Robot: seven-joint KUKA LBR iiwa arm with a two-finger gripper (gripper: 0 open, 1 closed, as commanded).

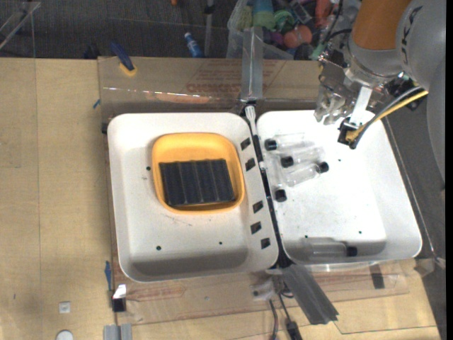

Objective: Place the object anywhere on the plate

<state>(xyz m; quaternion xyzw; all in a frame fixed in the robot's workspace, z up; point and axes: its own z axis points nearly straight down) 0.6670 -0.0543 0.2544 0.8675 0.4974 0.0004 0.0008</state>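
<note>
— Fingers (pixel 327 112) on the gripper (pixel 333 110): can't tell if spread or closed, upper right of frame, over the right bin (pixel 368 211).
— Object?
— Clear vials with black caps (pixel 296 160), clustered in that bin's upper left, below the gripper.
— Plate?
— Yellow plate (pixel 197 146), left bin (pixel 134 232), holding a dark ribbed block (pixel 197 183).

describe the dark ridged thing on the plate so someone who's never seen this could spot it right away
Start with the left white bin; an orange-yellow plate with rounded corners lies in it. On that plate lies the dark ridged block, a flat black rectangle with parallel grooves. The clear, black-capped vials lie in the right bin, so it is the only dark, opaque slab.
</note>
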